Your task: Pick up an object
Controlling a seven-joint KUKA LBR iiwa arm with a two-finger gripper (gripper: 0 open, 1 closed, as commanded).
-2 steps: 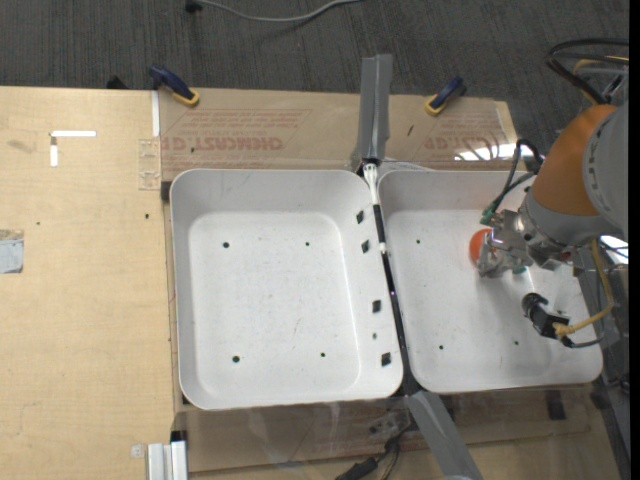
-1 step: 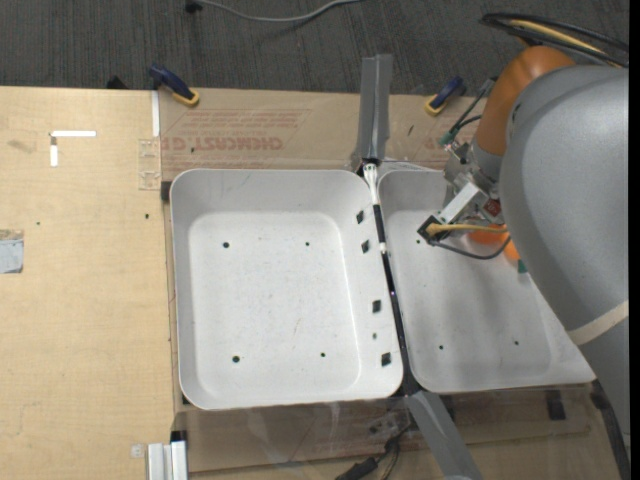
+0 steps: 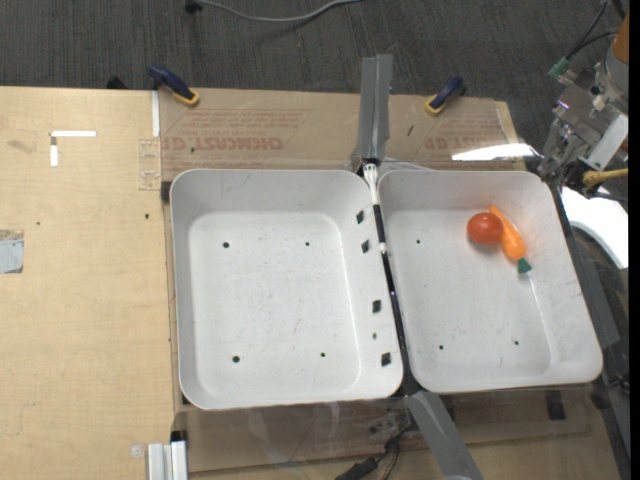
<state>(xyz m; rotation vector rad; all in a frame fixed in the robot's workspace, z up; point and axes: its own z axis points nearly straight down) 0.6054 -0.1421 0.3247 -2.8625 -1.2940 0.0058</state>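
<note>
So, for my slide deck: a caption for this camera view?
Two white bins side by side; a red ball and orange carrot toy touching in the right bin.

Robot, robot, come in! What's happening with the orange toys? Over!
Tool up at right bin's far corner, carrying nothing. Orange ball touching toy carrot, right bin. Nothing blocking them.

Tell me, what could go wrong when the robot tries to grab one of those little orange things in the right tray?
1. The tomato and the carrot are touching, so closing on one may nudge or drag the other, or catch both.
2. The tomato looks round and could roll away when bumped.
3. Both lie in the right bin's far right part, not far from its wall, which may crowd the tool as it comes down.
</note>
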